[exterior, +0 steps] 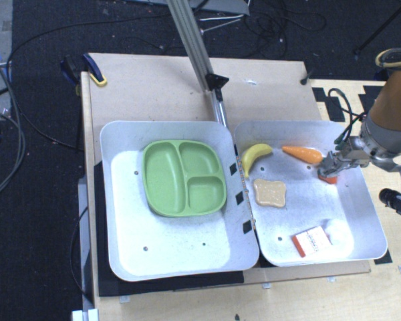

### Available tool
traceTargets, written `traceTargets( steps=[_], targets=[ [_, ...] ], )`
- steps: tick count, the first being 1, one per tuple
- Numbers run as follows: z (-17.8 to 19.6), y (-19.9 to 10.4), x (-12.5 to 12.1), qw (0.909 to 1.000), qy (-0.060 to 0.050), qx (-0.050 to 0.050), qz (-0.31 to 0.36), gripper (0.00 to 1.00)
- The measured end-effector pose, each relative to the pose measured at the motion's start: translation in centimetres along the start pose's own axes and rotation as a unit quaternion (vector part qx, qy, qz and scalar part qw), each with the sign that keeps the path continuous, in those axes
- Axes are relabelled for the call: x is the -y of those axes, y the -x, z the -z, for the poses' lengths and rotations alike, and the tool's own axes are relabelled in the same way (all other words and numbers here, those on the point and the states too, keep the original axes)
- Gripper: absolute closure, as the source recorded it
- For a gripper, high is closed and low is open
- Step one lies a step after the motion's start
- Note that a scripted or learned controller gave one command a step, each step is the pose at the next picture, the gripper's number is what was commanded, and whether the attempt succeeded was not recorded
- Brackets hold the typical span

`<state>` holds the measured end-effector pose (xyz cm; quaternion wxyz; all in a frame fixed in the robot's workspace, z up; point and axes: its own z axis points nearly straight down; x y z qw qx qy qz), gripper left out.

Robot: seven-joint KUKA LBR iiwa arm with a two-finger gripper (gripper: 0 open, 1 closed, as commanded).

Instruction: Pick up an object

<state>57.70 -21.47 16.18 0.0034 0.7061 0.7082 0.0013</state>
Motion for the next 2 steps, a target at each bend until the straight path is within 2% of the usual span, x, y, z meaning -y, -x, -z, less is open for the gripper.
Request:
traceTargets(
  steps=[1, 2],
  targets=[
    [4.4, 0.5, 0.0, 1.0000, 0.000, 0.000, -0.001, 1.00],
    [6.9, 0.6, -0.1, 1.0000, -0.001, 0.000, 0.000, 1.00]
  ],
)
